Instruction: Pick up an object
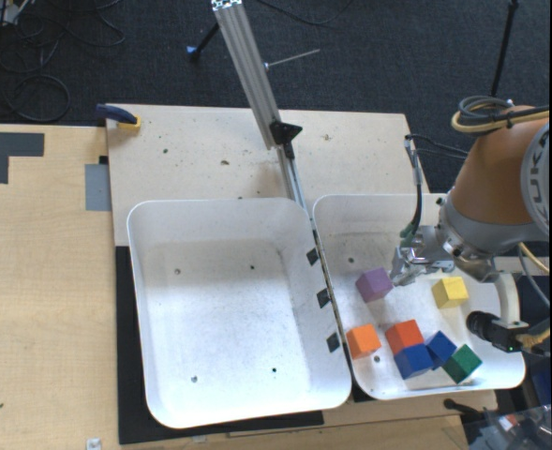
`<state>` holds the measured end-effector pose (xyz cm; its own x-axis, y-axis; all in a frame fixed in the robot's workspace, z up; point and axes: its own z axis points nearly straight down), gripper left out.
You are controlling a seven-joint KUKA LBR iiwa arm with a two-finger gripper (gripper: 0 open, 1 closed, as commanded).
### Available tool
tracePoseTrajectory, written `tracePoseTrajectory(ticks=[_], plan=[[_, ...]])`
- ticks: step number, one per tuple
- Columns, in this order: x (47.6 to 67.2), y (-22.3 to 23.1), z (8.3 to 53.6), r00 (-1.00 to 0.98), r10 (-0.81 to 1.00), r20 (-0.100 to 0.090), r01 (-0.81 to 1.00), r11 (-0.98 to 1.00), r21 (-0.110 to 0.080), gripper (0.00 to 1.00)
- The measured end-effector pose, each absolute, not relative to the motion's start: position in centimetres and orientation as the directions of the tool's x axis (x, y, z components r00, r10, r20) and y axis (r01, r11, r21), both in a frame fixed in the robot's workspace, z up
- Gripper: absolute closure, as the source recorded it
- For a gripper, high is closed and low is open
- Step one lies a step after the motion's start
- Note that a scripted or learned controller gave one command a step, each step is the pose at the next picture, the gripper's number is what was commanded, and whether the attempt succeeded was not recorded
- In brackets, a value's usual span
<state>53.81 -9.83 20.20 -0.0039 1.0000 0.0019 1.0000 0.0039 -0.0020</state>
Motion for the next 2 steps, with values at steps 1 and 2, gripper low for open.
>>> tracePoseTrajectory(ticks=[1, 2], plan=[[55.9, -5.1, 21.7, -0.004, 1.000, 0.003, 1.000, 0.004, -0.001, 1.00], [58.5, -0.3, 20.8, -0.004, 1.000, 0.002, 1.000, 0.004, -0.003, 1.00]])
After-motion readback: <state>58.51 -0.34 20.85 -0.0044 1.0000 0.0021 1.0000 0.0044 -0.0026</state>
